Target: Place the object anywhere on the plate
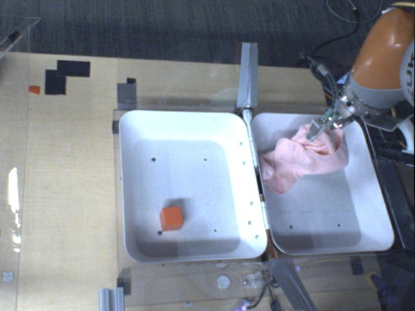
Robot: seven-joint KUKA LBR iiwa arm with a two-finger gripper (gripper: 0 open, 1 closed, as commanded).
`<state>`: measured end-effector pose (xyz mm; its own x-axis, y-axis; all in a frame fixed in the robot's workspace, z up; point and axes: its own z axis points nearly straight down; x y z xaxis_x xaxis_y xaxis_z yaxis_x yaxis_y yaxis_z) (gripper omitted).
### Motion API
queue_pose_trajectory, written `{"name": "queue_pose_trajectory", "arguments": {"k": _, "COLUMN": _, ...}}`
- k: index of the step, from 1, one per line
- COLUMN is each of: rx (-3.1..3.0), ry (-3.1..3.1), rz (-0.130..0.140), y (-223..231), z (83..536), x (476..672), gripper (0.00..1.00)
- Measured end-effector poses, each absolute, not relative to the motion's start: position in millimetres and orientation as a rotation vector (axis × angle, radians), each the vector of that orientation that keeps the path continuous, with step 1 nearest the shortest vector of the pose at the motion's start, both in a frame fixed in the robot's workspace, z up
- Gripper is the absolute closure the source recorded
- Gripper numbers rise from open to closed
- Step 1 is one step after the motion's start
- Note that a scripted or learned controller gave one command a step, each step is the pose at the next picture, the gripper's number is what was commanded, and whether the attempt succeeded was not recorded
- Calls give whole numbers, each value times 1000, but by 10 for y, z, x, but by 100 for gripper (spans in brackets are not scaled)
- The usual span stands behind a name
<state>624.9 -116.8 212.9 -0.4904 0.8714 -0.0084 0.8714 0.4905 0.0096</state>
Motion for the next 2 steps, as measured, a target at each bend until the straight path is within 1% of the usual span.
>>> {"name": "queue_pose_trajectory", "arguments": {"k": 1, "rx": 1569, "ry": 2707, "rz": 7, "y": -1153, "z": 2262, "x": 6279, "gripper": 100}}
{"name": "queue_pose_trajectory", "arguments": {"k": 2, "rx": 997, "ry": 2969, "rz": 5, "y": -605, "z": 2199, "x": 6255, "gripper": 100}}
